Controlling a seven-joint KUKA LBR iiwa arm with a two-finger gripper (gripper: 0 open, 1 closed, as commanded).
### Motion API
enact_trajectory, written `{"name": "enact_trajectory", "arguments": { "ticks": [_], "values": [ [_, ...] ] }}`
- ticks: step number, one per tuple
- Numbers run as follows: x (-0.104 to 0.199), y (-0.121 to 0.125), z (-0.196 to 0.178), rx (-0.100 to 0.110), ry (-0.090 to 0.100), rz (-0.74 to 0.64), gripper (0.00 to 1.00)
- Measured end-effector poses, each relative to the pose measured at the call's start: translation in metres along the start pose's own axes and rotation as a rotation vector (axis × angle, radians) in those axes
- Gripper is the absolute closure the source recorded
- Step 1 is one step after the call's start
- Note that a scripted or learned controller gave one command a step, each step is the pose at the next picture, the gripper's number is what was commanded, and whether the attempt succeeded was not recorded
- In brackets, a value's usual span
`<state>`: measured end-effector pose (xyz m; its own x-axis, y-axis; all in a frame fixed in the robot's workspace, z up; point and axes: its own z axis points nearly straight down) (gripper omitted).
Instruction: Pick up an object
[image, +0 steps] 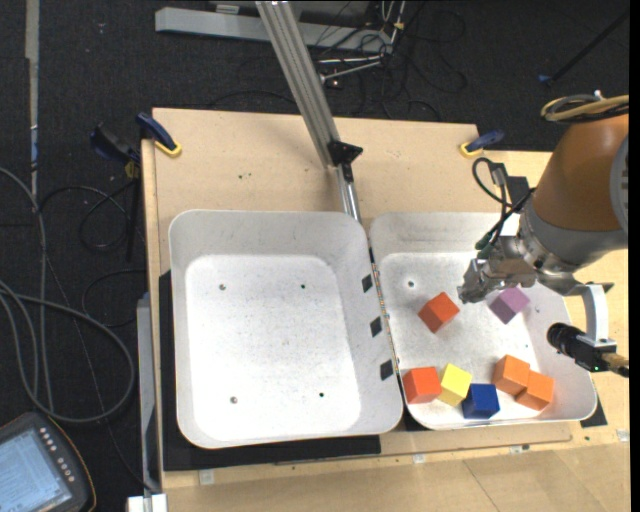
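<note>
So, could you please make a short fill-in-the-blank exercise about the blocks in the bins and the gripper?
1. All the blocks lie in the ____ bin of the camera view.
2. The block between the yellow block and the orange pair at the front is ____.
3. The gripper hangs between the lone orange block and the ____ block.

Missing words: right; blue; purple

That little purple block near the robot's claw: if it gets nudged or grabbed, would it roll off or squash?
The purple block looks like a flat-faced cube, so it would probably slide or tip rather than roll. Its crisp edges suggest something stiff, unlikely to squash. It looks small beside the gripper, so probably light, and a nudge could send it skidding across the white bin.
</note>
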<state>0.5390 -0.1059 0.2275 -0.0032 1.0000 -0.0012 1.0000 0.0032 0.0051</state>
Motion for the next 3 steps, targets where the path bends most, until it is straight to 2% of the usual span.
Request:
{"name": "enact_trajectory", "arguments": {
  "ticks": [1, 2, 3],
  "values": [
    [0.059, 0.023, 0.003, 0.003, 0.002, -0.005, 1.00],
    [0.116, 0.034, -0.006, 0.003, 0.003, -0.006, 1.00],
    [0.172, 0.061, -0.010, 0.002, 0.003, -0.005, 1.00]
  ]
}}
